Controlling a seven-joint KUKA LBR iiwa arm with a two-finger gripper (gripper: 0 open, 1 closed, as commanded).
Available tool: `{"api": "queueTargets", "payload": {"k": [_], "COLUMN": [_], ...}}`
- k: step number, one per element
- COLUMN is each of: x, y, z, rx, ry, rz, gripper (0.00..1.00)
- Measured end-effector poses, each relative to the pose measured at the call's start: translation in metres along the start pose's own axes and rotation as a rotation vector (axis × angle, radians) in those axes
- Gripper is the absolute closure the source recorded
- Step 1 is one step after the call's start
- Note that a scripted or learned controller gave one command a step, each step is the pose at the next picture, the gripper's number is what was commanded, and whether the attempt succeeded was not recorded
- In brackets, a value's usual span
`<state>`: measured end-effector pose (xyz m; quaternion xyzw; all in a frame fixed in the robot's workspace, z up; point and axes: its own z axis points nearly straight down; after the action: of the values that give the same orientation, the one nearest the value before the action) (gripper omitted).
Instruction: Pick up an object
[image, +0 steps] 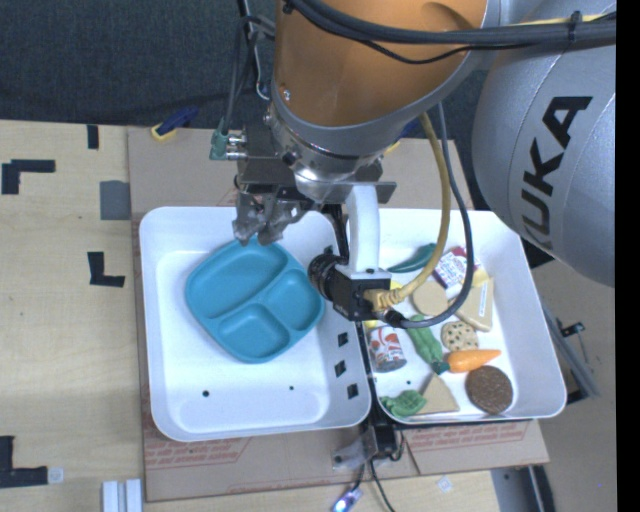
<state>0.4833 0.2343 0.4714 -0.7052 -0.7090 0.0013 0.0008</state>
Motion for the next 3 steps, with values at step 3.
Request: {"api": "queueTargets", "payload": {"k": [3], "x": [-0.055], "y": [-0.001], "z": [0.122], "rx": [0.005], "ry": [-0.001], "rz": [0.001], "gripper": [1.00]}}
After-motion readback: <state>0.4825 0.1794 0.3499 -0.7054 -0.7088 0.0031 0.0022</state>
